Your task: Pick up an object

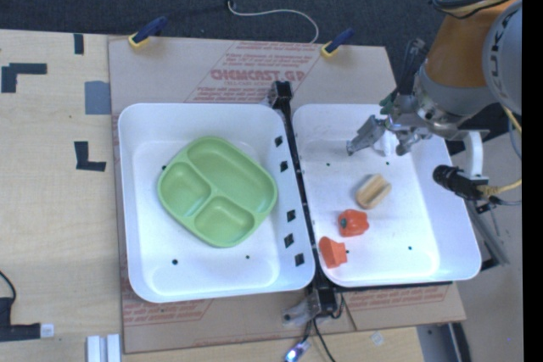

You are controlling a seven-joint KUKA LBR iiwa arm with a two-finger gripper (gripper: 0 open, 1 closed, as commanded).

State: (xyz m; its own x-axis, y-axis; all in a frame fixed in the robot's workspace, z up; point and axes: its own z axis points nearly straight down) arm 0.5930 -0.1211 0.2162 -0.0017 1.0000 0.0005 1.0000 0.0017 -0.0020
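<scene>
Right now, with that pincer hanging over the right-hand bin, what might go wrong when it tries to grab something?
Three things could spoil it:
1. The open pincer sits above the tan bread-like piece, not around it, so it may close on air.
2. The orange-red pepper-shaped toy lies close to the tan piece and could get knocked.
3. The small orange chunk rests against the right white bin's left wall, leaving little finger room.

Bins (pixel 136 182): plain white, both of them
Plate (pixel 217 192): light green, three sections
Bread roll (pixel 372 191): tan
Pepper (pixel 353 223): orange-red, with a small dark spot
Block (pixel 333 252): orange
Arm (pixel 462 38): grey with an orange band
Pincer (pixel 383 140): grey metal
Cardboard (pixel 246 72): brown, red printed lettering
Clamps (pixel 148 31): blue and yellow
Worktop (pixel 51 208): pale wood with black tape marks
</scene>
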